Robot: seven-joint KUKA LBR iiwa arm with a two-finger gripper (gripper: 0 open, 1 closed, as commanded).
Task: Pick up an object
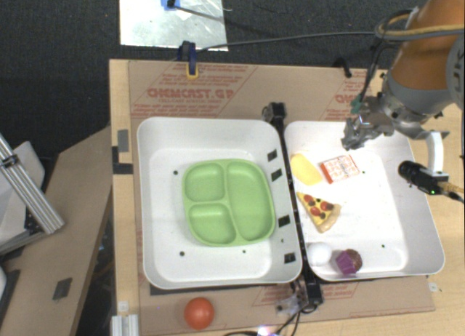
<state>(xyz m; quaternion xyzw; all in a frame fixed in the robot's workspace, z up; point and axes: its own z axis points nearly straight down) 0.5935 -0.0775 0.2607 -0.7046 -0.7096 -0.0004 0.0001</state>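
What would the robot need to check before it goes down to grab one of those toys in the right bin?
1. Toys within the right bin: ok. A yellow piece, a red and white box, a pizza slice, a white ball and a purple toy all lie inside it.
2. Gripper above the bin: ok, it is over the bin's far edge.
3. Gripper lined up with a toy: not ok. The box is nearest but sits nearer the camera than the gripper.
4. Fingers ready to grasp: cannot tell.
5. Room around the box: not ok, the yellow piece lies close beside it.
6. Green tray out of the way: ok, it is in the left bin.
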